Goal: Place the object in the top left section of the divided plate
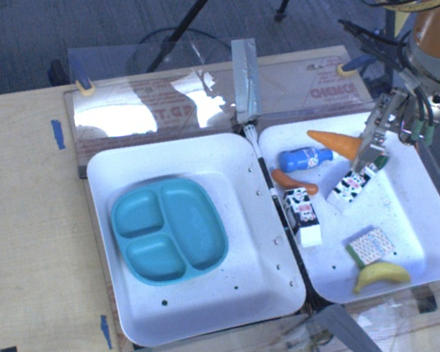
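Hovering in the right bin (433, 202), the hand (366, 165) seems clamped on a cow-patterned carton (350, 185).

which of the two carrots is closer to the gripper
The bigger carrot at the right bin's far side, just left of the gripper. The smaller carrot lies by the divider, farther off.

Arm (434, 35) cut off at right edge

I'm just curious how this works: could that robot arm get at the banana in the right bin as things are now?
Probably yes. The banana lies uncovered at the near edge of the right bin, with a small patterned block close beside it. The gripper is above the same bin.
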{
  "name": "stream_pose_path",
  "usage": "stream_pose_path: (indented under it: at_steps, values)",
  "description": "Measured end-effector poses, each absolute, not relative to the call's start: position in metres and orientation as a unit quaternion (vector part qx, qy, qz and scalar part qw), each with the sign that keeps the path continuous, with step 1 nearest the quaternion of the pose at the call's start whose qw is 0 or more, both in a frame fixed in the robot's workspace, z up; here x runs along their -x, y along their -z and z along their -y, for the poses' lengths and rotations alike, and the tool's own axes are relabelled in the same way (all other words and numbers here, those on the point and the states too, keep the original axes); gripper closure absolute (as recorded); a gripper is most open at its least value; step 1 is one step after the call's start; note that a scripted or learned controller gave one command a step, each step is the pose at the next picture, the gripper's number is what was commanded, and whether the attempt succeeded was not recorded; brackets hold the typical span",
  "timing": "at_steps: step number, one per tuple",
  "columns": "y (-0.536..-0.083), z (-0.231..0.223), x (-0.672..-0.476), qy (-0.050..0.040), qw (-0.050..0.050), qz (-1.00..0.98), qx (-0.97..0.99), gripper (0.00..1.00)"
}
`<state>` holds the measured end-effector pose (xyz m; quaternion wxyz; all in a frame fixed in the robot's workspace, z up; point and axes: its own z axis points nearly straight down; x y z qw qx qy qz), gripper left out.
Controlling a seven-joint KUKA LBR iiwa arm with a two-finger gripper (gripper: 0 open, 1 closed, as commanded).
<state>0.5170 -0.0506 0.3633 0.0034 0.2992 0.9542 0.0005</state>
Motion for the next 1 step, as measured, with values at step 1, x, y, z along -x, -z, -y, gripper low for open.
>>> stream_pose_path:
  at_steps: [1]
  values:
    - [-0.2752, 0.0012, -0.4895, -0.0006, 0.001, -0.995, -0.103, 1.0]
